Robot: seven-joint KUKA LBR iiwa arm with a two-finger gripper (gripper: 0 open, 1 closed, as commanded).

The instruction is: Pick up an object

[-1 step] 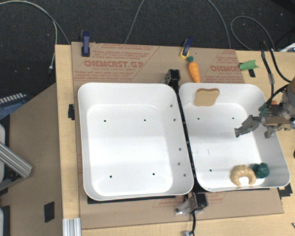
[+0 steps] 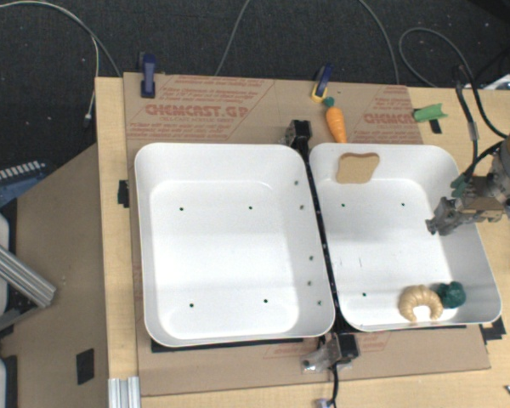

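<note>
The croissant [image 2: 420,303] lies in the right bin's [image 2: 382,253] near corner, touching a green toy [image 2: 451,294], below and slightly left of the claw [image 2: 439,220], whose spread I cannot tell.

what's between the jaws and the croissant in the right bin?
Bare white floor of the right bin, per the camera view. The gripper sits above the croissant, which touches a green object.
</note>
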